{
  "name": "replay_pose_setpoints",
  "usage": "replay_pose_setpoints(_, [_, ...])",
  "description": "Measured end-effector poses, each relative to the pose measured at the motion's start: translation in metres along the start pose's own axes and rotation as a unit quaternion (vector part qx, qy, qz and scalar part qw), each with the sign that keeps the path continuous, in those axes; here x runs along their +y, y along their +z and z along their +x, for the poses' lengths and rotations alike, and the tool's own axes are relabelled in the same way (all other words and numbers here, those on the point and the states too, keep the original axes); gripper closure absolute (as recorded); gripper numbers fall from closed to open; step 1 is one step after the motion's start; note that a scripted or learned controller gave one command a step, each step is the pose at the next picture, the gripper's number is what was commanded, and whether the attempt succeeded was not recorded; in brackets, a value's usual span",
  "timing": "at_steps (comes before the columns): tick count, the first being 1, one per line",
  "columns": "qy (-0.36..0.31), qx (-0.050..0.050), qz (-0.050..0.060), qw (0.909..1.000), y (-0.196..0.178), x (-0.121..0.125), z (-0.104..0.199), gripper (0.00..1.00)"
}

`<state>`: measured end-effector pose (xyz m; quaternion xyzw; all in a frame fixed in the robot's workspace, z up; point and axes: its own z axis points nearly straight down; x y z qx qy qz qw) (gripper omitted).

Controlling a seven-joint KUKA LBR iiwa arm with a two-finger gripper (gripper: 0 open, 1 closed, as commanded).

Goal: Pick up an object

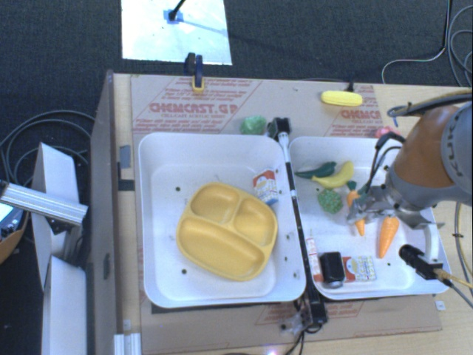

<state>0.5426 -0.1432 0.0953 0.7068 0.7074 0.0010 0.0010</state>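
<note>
Landmark: carrot (386,237), big, orange, lying in right bin (325,228), narrow tip toward the near rim.

Nearer than the carrot and view-left of it: red-and-white box (361,270), lying flat. Black block (332,268) touches the box's view-left end.

Task thing: small carrot (360,228), a short orange stub just view-left of the carrot and apart from it. Its far end runs under the gripper.

Gripper (362,211) sits right over the small carrot's far end, just view-left of the carrot's wide end. Open or closed: can't tell, its own body blocks the view. No grip on the small carrot is visible, and contact is unclear.

Well view-left of the carrot, in left bin (166,198): yellow tray (225,231), three compartments.

Farther than the carrot, view-left: broccoli (330,200), then packet (264,187) at the tray's far corner. Farther still: banana (334,176), with dark green pepper (314,171) touching it.

Beyond both bins, well apart from the carrot, on the board (222,98): green lump (253,125) and yellow piece (341,98).
</note>
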Motion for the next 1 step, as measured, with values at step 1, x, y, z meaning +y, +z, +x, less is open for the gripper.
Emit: replay_pose_setpoints(1, [-0.005,0.001,-0.004,1.0000,-0.0946,0.0177,0.0695,1.00])
